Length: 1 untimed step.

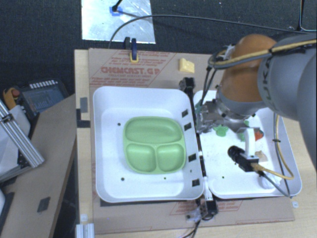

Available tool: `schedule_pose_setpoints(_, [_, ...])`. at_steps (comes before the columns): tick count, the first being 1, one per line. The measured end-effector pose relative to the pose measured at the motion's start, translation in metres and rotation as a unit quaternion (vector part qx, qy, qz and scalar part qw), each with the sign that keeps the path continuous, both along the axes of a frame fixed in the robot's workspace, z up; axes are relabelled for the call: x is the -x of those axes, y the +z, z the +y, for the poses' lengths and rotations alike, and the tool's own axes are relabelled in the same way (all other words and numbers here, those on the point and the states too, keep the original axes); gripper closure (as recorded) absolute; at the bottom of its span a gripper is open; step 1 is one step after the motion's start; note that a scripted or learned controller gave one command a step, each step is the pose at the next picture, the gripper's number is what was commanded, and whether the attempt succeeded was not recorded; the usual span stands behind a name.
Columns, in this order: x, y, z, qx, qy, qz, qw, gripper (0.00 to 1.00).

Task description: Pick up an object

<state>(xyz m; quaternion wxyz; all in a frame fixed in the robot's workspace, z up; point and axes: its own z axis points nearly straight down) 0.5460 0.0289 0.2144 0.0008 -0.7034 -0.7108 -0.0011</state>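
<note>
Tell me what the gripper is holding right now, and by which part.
It cannot be told. The gripper is low at the left edge of the right bin, and the wrist hides what is between it.

The brown board [148, 66] under the bins bears red print reading "CHEMCAST G", the last characters unclear, at 12 o'clock from the left bin [106, 103]. Fainter red print at the board's 6 o'clock edge is unreadable
</note>
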Motion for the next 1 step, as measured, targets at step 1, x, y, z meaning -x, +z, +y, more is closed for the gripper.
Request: schedule_pose_setpoints(1, [0.0085,0.0073,0.0633,0.0,0.001,-0.001,1.0,1.0])
